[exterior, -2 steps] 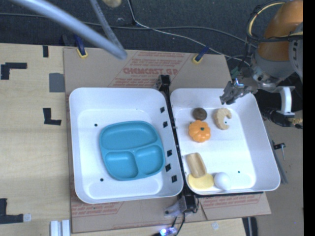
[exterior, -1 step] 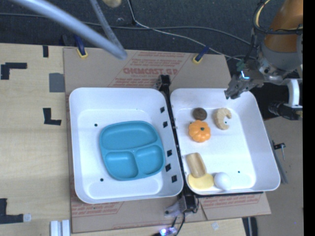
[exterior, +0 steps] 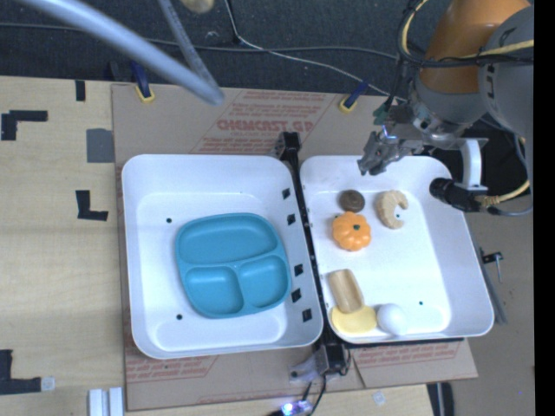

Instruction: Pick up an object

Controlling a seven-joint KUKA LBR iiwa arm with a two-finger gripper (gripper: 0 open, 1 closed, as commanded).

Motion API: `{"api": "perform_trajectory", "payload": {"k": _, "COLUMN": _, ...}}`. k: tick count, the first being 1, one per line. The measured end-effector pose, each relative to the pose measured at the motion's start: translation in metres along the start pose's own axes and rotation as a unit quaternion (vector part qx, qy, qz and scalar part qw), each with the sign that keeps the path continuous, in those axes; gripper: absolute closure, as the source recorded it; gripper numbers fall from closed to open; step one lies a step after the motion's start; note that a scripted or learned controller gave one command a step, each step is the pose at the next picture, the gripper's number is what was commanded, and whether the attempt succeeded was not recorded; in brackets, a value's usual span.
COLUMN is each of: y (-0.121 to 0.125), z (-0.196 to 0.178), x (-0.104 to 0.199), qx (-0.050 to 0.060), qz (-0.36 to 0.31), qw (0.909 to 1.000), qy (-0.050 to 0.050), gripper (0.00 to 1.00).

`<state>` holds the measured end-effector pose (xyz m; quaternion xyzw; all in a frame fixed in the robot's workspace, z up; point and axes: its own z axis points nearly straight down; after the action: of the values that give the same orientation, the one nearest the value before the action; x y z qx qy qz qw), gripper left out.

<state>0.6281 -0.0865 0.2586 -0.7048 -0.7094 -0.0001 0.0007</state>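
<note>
- Wooden bench [exterior: 52, 258] carries a cardboard sheet [exterior: 251, 120] on which two white bins sit side by side.
- Nearest the camera, at 6 o'clock in the right bin [exterior: 460, 267], lie a white egg-like ball [exterior: 392, 319], a yellow wedge [exterior: 354, 321] touching it, and a tan bread-like piece [exterior: 344, 289] just above.
- Left bin [exterior: 143, 232] holds a blue divided plate [exterior: 231, 263].
- Mid-bin sit an orange toy pumpkin [exterior: 351, 231], a brown round piece [exterior: 351, 201] at its 12 o'clock, and a cream curved piece [exterior: 392, 208] at 2 o'clock.
- Farthest, gripper [exterior: 375, 163] hangs over the bin's 12 o'clock edge; nothing lies between its fingers, and I cannot tell their spread.
- Judged from this, no object is lifted yet: choosing, descending and grasping all remain.
</note>
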Motion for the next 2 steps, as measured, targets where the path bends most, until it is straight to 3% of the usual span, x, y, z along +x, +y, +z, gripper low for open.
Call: {"api": "perform_trajectory", "payload": {"k": 2, "y": -0.009, "z": 0.013, "x": 0.106, "qx": 0.0, "qz": 0.0, "qw": 1.0, "qy": 0.0, "gripper": 1.0}}
